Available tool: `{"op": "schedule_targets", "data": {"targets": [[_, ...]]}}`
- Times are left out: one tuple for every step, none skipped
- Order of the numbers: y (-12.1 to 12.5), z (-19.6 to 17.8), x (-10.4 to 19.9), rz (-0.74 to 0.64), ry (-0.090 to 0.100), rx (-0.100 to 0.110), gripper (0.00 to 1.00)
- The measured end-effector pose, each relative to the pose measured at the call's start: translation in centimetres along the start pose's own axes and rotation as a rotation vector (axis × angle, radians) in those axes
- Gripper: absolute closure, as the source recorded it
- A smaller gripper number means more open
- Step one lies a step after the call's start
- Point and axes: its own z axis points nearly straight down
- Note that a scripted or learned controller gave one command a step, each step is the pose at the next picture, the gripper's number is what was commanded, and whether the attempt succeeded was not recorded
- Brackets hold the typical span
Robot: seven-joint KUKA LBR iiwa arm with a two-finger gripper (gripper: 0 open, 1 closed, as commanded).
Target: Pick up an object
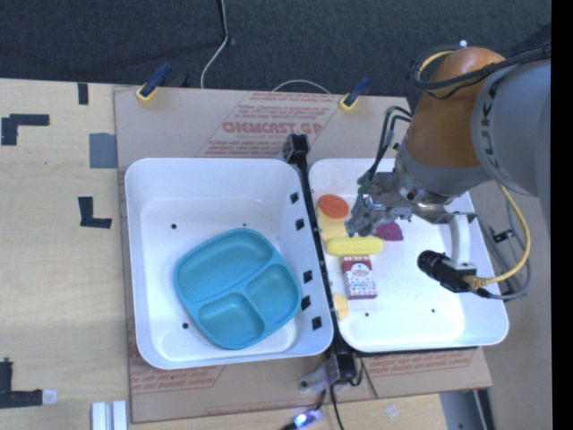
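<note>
Two bins: white and shallow, side by side on the table (pixel 63 240); the left bin (pixel 143 186) and the right bin (pixel 466 325) meet along a black divider.
Left bin contents: a blue sectioned plate (pixel 236 287) lying toward the bin's 6 o'clock side.
Right bin contents: a cluster against the bin's 9 o'clock wall.
Orange round piece (pixel 333 207): at 12 o'clock of the cluster.
Yellow oblong piece (pixel 354 246): just below the orange one, lying crosswise.
Small red-and-white carton (pixel 360 277): at 6 o'clock of the yellow piece, touching or nearly so.
Purple piece (pixel 390 231): at 3 o'clock of the yellow piece, partly under the gripper.
Gripper (pixel 365 225): low over the cluster, its tip just above the yellow piece's upper edge.
Gripper state: cannot tell how far apart it stands, nor whether it has hold of anything.
Arm (pixel 457 124): grey with an orange band, entering from 3 o'clock.
</note>
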Motion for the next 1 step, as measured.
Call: {"op": "schedule_targets", "data": {"targets": [[0.68,-0.44,5.51,0.0,-0.001,0.0,1.0]]}}
